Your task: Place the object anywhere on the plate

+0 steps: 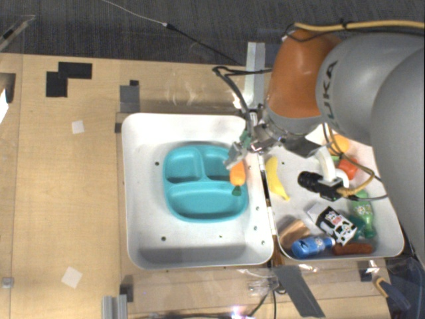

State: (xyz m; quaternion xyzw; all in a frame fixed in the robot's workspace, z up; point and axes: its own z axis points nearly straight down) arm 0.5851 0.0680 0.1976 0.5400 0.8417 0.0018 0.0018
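Orange object (237,173): small and carrot-like, with a green end pointing down; it sits at the plate's right edge, close to the wall between the two bins.
Object and claw: the object is directly below the claw (247,146), its upper end touching or just under the claw's tip. Whether it is gripped cannot be told.
Claw state: open or closed cannot be told from this view.
Claw place: over the right side of the left bin, near the plate's upper right corner.
Plate (192,205): teal, with two small compartments above and one long one below; it lies in the middle of the left bin.
Left bin (143,198): white and shallow.
Right bin (392,241): a yellow banana (275,180) lies just beside the dividing wall, with a blue bottle (311,246) and a black-and-white pack (337,223) near the front.
Arm (372,65): grey with an orange band, reaching in over the right bin.
Table (60,198): pale wood, bearing both bins.
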